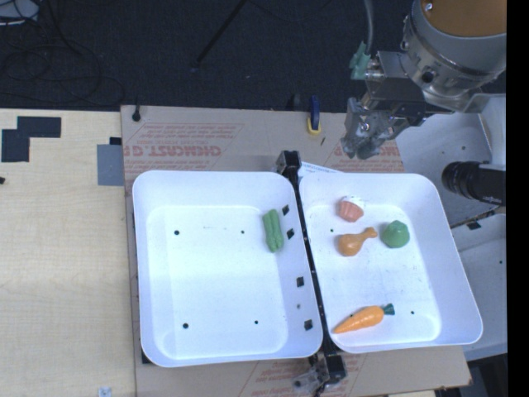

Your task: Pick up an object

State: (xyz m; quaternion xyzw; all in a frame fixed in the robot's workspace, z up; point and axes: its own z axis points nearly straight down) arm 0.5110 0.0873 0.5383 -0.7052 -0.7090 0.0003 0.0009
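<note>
Cupcake (350, 208) in right bin (450, 238), below gripper (362, 145).

Bright, even overhead light; slightly overexposed on the two white bins (165, 193), washing out their walls. Soft faint shadows inside rims. Dark, underexposed background along the top. Mild softness overall; no marked motion blur.

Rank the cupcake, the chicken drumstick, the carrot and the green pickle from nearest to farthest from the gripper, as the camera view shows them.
Measured from the gripper, above the right bin's far edge:
1. Cupcake, right bin, far end.
2. Chicken drumstick, right bin, middle.
3. Green pickle, left bin, by the divider.
4. Carrot, right bin, near end.
</note>
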